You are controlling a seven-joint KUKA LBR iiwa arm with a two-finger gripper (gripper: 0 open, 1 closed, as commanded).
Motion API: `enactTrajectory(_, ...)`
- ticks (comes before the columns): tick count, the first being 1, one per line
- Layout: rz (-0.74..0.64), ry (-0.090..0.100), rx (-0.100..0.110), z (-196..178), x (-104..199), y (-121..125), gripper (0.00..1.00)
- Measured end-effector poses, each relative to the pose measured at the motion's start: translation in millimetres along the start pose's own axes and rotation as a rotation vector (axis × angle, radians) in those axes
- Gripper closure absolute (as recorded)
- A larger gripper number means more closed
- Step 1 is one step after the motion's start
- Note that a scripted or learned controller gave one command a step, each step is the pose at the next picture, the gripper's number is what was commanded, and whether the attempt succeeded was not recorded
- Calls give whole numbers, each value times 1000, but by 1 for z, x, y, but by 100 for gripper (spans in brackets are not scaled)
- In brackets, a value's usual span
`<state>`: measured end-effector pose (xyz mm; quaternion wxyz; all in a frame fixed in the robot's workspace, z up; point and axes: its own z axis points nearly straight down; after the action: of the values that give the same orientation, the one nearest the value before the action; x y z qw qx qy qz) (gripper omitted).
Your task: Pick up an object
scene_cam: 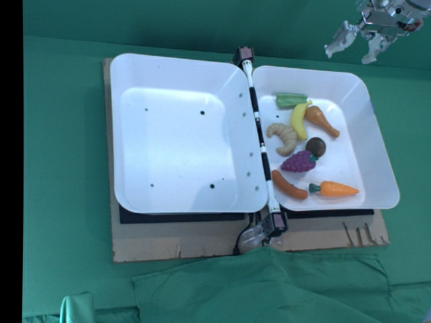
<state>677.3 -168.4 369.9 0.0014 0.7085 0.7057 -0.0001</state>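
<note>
Camera view gives me no readable writing. Right bin (377, 155), near to far: one carrot (335, 190), sausage (289, 185), grapes (298, 161), croissant (282, 138), drumstick (321, 121), banana (298, 119). Beyond, my end effector (356, 43) hovers spread wide, holding nothing.

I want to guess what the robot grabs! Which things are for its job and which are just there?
For the job: gripper, banana, carrot, grapes, croissant, sausage, drumstick.

Just there: left bin, cardboard base, green cloth.
</note>
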Motion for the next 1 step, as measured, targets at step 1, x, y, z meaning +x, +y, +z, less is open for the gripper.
enactTrajectory(1, 1, 0, 9, 135, -19, 20, 0)
